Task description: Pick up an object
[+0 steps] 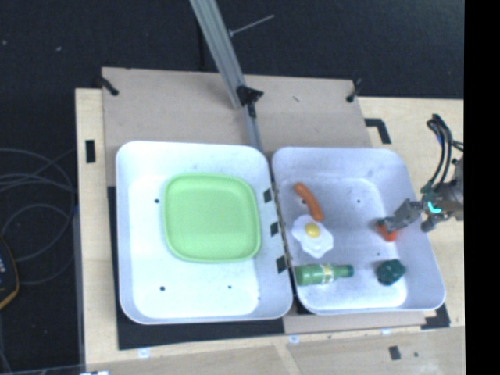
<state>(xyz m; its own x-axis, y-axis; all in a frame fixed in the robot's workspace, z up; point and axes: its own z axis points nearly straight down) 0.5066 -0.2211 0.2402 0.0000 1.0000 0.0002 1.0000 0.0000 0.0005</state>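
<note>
Just fingers [393, 223] over a small red object [387, 230], right bin [355, 166].

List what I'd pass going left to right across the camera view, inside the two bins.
Green plate → orange sausage → fried egg → green bottle → dark green object → gripper at the right bin's edge.

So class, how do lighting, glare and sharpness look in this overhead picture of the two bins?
Camera view: even, soft lighting; the white bins look bright, nearly washed out; faint shadows under the green plate; the gripper and small items are slightly blurred.
</note>
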